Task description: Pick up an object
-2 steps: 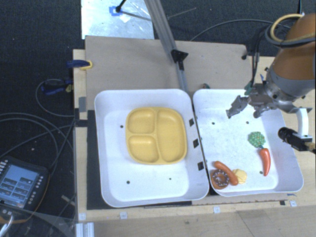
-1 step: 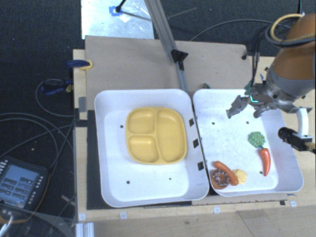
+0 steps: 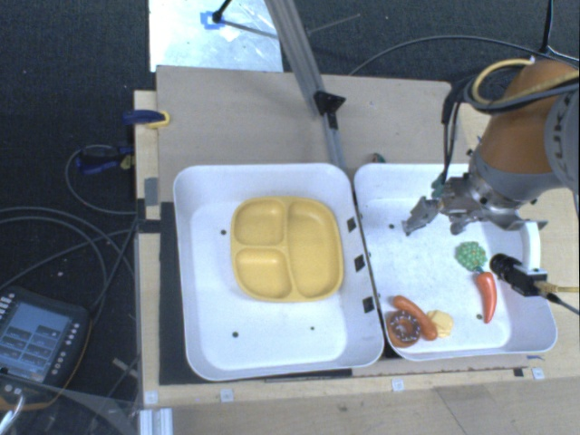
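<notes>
In the right bin [image 3: 390,243] lie several toy foods. A green broccoli [image 3: 469,256] sits near the right side, with an orange-red carrot [image 3: 488,295] just below it. At the bin's front lie a red hot dog [image 3: 415,314], a brown donut [image 3: 402,329] and a small yellow piece [image 3: 441,322]. My gripper [image 3: 422,216] hangs over the upper middle of this bin, left of and above the broccoli, with nothing seen between its fingers. The grey fingers point left and downward.
The left bin [image 3: 204,243] holds a yellow divided plate [image 3: 286,247]. A slanted metal pole [image 3: 304,53] crosses the bench behind the bins. A black-and-white part of the arm [image 3: 521,270] hangs over the right bin's right edge. Cables lie off the bench at left.
</notes>
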`<state>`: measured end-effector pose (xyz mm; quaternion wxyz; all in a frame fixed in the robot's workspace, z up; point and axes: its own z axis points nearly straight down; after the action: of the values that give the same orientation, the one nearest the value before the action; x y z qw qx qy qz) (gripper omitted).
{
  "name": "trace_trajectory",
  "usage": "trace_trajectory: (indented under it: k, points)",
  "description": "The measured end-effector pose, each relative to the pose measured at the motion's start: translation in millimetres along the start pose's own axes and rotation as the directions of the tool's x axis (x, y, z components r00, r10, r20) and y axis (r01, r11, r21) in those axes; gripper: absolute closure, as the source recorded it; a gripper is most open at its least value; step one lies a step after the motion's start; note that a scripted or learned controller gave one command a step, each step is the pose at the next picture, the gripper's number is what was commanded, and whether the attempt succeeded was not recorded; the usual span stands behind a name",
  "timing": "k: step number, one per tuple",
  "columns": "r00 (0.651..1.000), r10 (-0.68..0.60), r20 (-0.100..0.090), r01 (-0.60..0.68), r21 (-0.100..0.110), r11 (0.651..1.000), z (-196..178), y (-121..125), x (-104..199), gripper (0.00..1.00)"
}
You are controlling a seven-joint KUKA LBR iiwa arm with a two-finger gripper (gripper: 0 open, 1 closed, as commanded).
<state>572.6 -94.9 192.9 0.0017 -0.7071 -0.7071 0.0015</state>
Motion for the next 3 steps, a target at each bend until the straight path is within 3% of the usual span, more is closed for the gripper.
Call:
trace_trajectory:
  k: [2,3]
  points:
    - [1.000,-0.001,-0.001,0.001,-0.001,1.000,105.1,-10.3,-1.9,0.00]
    - [1.000,0.000,0.000,0.000,-0.007,1.000,91.6,-8.6,-2.1,1.00]
